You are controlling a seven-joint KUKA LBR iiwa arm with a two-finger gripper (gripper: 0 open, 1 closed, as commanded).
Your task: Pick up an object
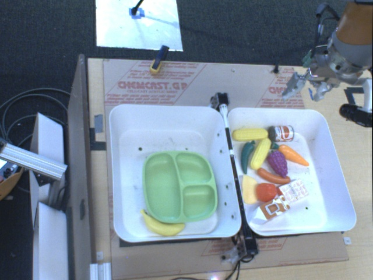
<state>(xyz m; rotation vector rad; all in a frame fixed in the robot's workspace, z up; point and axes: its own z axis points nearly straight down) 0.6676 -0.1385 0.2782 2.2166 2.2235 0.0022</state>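
I can read big red letters on the brown board (175, 77) under my two white bins (125, 127). Behind the left bin they say "CHEMCAST GP". Behind the right bin the same red print is too faint to read.

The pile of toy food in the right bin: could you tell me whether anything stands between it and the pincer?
Nothing visible does. The pincer hangs over the bench beyond the far rim of the right bin, with open space between it and the toy food. The pieces lie crowded together, touching, so neighbours may hinder a clean grasp.
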